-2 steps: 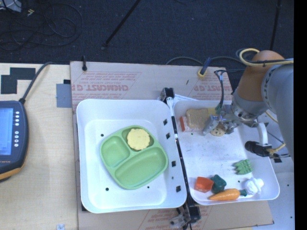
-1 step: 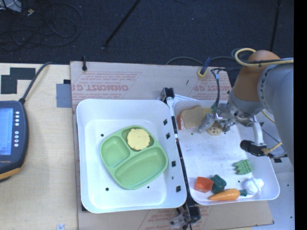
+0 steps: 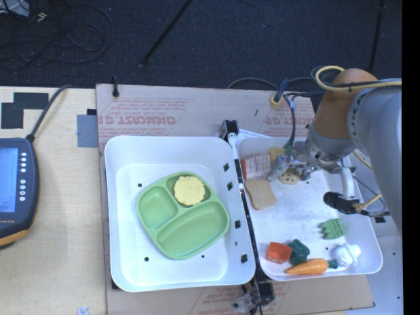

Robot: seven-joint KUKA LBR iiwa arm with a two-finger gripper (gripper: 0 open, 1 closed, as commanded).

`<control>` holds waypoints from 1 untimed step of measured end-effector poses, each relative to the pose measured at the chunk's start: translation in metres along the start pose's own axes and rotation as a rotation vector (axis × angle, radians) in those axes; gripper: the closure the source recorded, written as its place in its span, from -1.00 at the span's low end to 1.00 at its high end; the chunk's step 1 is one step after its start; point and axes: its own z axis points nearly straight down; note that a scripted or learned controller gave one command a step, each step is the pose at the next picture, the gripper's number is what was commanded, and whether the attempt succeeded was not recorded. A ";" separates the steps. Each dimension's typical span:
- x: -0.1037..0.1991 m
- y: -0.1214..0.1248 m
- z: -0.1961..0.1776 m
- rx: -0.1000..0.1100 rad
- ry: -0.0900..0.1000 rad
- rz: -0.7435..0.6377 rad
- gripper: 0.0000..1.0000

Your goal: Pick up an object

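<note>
Bright even light, soft shadows, slightly grainy

Grey arm with orange band (image 3: 338, 107) enters from the right, wrist angled down-left; gripper (image 3: 283, 171) lowered, fingers obscured.

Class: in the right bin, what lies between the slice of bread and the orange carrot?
In the camera view, mostly bare bin floor, then a red block just before the carrot; the bread lies above.

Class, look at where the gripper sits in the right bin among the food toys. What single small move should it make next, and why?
Probably a short descent onto the cookie. The gripper sits at the right bin's far end, at the cookie, with the bread slice beside it; nothing shows as held.
</note>
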 end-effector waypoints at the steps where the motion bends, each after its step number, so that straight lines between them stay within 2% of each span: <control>1: 0.040 0.001 -0.001 -0.001 -0.003 -0.001 -1.00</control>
